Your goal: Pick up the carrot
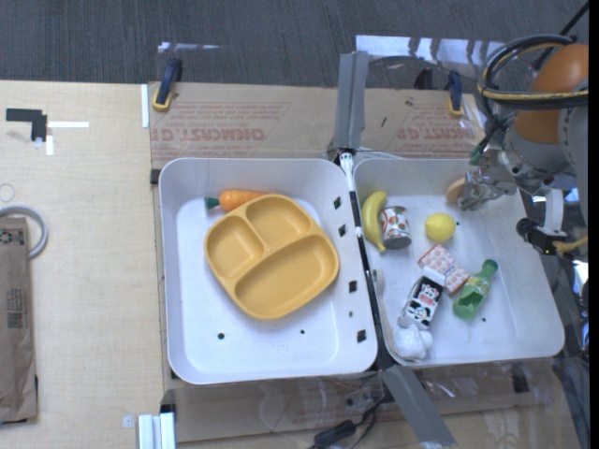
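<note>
Carrot in left bin, arm over right bin

The small orange plastic carrot point(240, 197) lies beside the far edge of the yellow divided plate point(271, 255); the end effector point(479, 193) state I cannot tell.

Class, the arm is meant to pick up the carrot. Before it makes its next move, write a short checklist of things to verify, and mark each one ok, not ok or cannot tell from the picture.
1. Carrot in plain sight, lying in the left bin: ok.
2. Carrot free to grasp: not ok, it lies against the rim of the yellow divided plate.
3. End effector above the carrot's bin: not ok, it hangs over the right bin.
4. End effector open and free of any item: cannot tell.
5. Path across the divider between the bins unobstructed: ok, judging by this view.
</note>
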`<state>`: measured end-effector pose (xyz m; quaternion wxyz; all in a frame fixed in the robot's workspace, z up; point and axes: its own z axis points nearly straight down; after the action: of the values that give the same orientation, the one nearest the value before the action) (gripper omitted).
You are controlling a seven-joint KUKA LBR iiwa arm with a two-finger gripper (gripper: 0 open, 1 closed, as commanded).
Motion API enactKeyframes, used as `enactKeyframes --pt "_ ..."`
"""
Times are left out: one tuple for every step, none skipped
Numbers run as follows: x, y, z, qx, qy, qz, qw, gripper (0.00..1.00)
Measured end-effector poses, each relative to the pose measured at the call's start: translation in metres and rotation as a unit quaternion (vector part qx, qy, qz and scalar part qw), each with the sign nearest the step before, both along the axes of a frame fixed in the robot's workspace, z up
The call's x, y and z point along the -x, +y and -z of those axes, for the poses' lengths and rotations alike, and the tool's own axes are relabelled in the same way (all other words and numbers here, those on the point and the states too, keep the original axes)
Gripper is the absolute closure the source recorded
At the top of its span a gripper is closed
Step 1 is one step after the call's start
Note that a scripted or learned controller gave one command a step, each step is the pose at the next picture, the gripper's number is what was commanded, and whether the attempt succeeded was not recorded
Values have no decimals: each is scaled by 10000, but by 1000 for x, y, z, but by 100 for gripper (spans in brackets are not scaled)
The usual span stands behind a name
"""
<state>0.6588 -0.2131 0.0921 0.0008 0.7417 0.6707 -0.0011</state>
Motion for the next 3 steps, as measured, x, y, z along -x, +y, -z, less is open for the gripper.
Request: enactKeyframes --pt "0 -4 0 -10 14 1380 9904 100" --pt "10 0 1 -4 6 3123 9500 100" --pt "7 -2 0 -2 0 3215 9469 100"
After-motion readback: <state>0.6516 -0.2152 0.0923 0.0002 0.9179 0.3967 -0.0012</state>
